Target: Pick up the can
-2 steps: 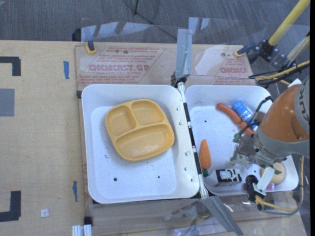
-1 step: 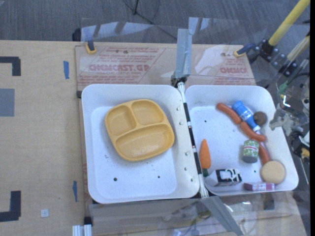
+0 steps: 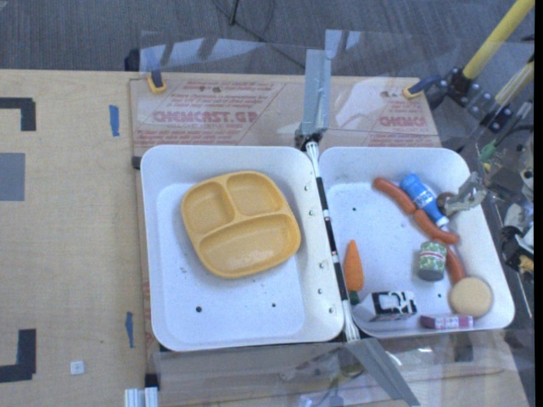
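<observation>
A small can (image 3: 431, 259) is seen standing upright in the right bin (image 3: 386, 164), toward the right of the frame and a little below its middle. It is short and cylindrical, with a greenish label around its upper part, a touch of red near the rim, and a grey lower body. It is placed between a long orange-red sausage (image 3: 413, 209) above it and a round tan bun (image 3: 471, 296) at its lower right, with a second reddish sausage (image 3: 456, 265) lying just beside its right side. A blue bottle (image 3: 422, 195) is laid slantwise near the sausage at the upper right of the bin, and the gripper (image 3: 462, 199) is found just beside that bottle, at the bin's right rim; how far it is open cannot be told, and nothing is seen held in it. An orange carrot (image 3: 353, 265) is set by the bin's left wall, a black-and-white object (image 3: 393, 303) lies near the bottom edge, and a pink bar (image 3: 447, 321) rests below the bun. In the left bin (image 3: 170, 303), a yellow divided plate (image 3: 241, 223) is laid.
</observation>
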`<state>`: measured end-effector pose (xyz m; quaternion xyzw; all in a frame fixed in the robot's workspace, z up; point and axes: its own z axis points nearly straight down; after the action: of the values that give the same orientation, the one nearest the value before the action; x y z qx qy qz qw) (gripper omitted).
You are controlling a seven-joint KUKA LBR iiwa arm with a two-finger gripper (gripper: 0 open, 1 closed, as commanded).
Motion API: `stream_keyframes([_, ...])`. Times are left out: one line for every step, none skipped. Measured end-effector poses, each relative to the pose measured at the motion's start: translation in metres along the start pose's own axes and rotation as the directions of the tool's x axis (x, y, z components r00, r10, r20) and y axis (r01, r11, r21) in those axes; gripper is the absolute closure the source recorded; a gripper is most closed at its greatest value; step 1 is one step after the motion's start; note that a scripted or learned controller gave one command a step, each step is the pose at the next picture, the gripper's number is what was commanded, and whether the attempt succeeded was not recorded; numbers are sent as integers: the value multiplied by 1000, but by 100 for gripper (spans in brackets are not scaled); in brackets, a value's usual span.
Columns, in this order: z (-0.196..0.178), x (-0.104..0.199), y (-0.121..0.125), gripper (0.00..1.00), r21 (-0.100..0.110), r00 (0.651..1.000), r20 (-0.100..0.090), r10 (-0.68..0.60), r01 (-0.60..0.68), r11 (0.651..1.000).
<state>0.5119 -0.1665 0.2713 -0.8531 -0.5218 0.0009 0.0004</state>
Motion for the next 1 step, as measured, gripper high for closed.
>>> stream_keyframes([169, -22, -26, 0, 1, 996, -1, -90, 90, 996])
